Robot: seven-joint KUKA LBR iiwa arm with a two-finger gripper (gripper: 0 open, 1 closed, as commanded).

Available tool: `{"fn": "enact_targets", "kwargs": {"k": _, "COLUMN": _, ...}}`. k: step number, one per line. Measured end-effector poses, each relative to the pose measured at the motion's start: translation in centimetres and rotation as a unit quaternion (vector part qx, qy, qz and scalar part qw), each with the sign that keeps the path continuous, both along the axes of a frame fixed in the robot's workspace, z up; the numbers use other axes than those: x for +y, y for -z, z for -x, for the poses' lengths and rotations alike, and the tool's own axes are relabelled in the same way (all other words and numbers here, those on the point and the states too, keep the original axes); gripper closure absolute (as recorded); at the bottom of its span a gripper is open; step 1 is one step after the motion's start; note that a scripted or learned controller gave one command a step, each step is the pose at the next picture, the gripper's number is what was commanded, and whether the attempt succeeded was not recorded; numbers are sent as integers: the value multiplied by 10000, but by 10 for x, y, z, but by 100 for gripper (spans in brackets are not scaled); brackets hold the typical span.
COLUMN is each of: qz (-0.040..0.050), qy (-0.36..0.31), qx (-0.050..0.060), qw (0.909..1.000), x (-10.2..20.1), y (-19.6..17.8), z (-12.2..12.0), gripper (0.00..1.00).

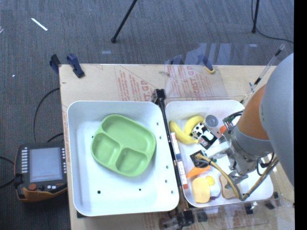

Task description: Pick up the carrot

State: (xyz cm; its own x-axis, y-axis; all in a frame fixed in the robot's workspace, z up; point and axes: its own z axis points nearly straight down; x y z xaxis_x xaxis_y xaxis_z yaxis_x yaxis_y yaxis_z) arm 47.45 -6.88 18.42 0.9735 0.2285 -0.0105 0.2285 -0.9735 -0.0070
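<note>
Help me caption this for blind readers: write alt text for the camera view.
A grey robot arm reaches from the right over the right bin, where an orange carrot lies near a yellow banana and other small items. The left bin holds a green divided plate.

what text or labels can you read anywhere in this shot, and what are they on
Nothing reads clearly.
Red print on the bench board: upside down, too blurred.
Pendant screen: too small.
Stickers on the strip between the bins: too small.
</note>
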Motion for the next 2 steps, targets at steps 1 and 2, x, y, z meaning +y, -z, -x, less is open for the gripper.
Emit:
{"fn": "enact_targets", "kwargs": {"k": 1, "qz": -10, "qy": 60, "qx": 3, "qw": 10000, "x": 69, "y": 0, "z": -1, "gripper": 0}}
{"fn": "enact_targets", "kwargs": {"k": 2, "qz": 3, "qy": 150, "qx": 4, "qw": 9999, "x": 89, "y": 0, "z": 0, "gripper": 0}}
